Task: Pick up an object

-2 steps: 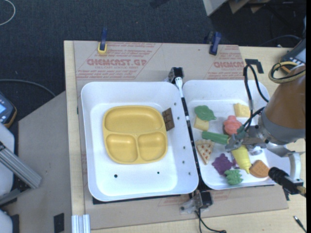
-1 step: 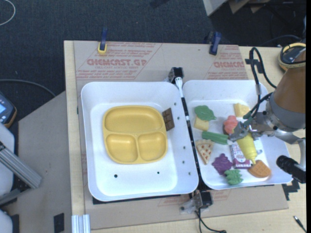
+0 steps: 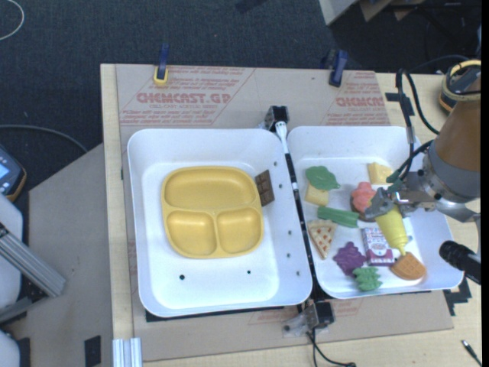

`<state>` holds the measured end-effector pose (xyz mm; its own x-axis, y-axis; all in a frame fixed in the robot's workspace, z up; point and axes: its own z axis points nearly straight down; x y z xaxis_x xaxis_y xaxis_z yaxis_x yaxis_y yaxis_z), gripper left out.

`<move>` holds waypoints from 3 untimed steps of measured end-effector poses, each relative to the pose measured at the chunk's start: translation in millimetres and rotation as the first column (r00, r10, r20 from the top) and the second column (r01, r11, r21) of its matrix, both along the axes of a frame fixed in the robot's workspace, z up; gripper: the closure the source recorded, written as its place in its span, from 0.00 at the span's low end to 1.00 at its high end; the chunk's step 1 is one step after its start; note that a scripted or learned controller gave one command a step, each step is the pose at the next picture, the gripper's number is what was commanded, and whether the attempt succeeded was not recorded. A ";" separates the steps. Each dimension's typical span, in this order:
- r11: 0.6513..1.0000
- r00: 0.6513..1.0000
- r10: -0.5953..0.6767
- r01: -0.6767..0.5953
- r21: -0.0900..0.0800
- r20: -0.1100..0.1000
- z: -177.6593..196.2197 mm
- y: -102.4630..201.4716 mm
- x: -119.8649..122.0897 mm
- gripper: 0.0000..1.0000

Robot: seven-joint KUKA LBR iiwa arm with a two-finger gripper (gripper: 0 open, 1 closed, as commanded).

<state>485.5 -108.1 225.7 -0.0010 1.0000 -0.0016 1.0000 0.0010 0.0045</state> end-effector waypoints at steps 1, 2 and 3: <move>1.000 1.000 0.006 -0.006 0.004 -0.006 -4.7 63.3 4.0 1.00; 1.000 1.000 0.006 -0.006 0.003 -0.001 7.5 118.2 3.3 1.00; 1.000 1.000 0.004 -0.004 0.003 -0.007 -4.7 165.2 6.5 1.00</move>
<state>492.1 57.0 220.9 -0.0054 1.0000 0.0019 1.0000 0.0054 -0.0026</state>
